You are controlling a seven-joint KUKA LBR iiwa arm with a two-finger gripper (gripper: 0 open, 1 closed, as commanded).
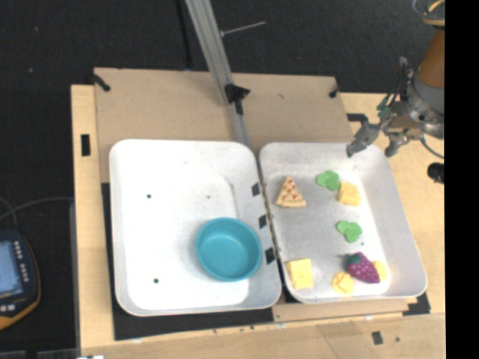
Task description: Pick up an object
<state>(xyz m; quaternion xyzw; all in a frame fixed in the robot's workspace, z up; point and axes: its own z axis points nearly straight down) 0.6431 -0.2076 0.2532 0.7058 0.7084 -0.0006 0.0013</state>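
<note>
While the grey two-finger gripper (372, 142) is hovering with fingers spread and nothing between them at the upper right rim of the right white bin (400, 223), the nearest pick, a green plastic toy leaf (328, 179), is lying just below-left; it should be descending squarely over it. Beige bench boards (165, 103) are sitting amid dark flooring.

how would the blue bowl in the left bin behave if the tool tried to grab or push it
The blue bowl looks rigid and probably light, like moulded plastic, so it should keep its shape. It sits upright on a broad base, so a push would likely slide it across the smooth white left bin rather than tip it. Its rounded, glossy wall may slip; the rim seems the safer grip.
</note>
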